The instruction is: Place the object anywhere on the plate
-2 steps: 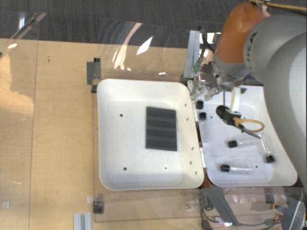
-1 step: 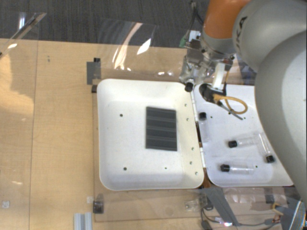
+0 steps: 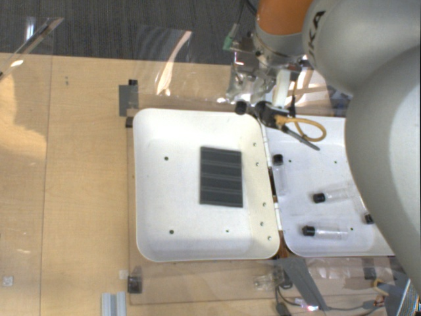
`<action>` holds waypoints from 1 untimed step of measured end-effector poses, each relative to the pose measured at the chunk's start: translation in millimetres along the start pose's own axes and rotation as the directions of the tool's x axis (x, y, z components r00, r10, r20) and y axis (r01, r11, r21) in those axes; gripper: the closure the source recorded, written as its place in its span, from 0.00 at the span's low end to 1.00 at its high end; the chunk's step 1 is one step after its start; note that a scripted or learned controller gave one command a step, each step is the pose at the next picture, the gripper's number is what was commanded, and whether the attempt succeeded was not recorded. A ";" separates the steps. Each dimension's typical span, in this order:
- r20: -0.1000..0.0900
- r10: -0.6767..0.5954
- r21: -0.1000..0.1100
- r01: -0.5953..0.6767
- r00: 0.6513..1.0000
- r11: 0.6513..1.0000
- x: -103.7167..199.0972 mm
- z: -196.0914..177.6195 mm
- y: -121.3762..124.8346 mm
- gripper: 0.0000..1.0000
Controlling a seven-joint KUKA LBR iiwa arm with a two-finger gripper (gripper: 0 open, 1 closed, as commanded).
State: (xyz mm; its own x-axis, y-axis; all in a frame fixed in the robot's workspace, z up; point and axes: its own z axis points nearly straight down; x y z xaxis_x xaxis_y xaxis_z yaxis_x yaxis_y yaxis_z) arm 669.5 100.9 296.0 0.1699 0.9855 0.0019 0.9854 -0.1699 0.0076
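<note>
A dark grey ribbed plate lies flat in the middle of the left bin. Two clear tubes with black caps lie in the right bin: one tube sits mid-bin and the other tube is nearer the front edge. A small black cap rests close to the divider. My gripper hangs over the back rim where the two bins meet, well behind the plate and away from the tubes. The arm's wrist hides much of it.
The big grey arm with its orange band covers the right bin's far right side. A tan cable loop lies across the right bin's back corner. Black clamps hold the left bin's corners. Wooden bench spreads to the left.
</note>
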 end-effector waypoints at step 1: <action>0.002 0.147 0.008 -0.147 0.989 0.989 67.6 108.2 -14.0 1.00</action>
State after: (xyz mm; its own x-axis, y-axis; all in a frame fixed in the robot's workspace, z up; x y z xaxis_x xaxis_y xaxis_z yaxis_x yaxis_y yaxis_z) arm 668.1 170.0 187.8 0.3131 0.9497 0.0008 0.9497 -0.3131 -0.0006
